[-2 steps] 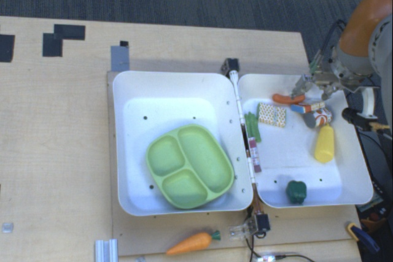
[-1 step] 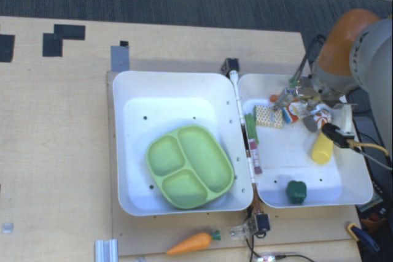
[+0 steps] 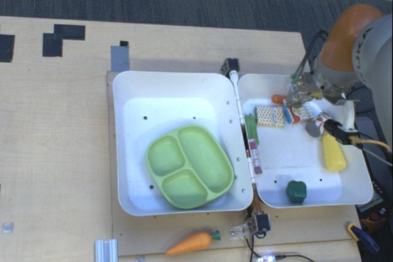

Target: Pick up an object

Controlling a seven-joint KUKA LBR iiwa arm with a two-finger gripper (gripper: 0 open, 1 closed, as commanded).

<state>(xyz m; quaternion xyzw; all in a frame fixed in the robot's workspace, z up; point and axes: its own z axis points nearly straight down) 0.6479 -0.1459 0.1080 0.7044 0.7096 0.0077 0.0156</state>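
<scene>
1. A small cluster of objects (image 3: 288,112) is seen at the far end of the right bin (image 3: 344,193): a patterned packet (image 3: 271,116), an orange piece (image 3: 278,99) and a blue-and-white item (image 3: 310,110), lying close together.
2. The gripper (image 3: 300,97) is positioned directly over this cluster, near the bin's far wall; the arm (image 3: 362,46), grey with an orange band, enters from the right.
3. Whether the jaws are released or clenched cannot be told, and nothing is seen between them.
4. A yellow banana-like object (image 3: 334,153) lies near the right wall of the same bin, with a grey piece (image 3: 314,128) just beyond its far end.
5. A green pepper-like object (image 3: 296,191) rests near the bin's near edge, well apart from the cluster.
6. A green sectioned plate (image 3: 190,166) occupies the left bin (image 3: 135,101).
7. A toy carrot (image 3: 193,243) lies on the surface (image 3: 55,150), just in front of the bins.
</scene>
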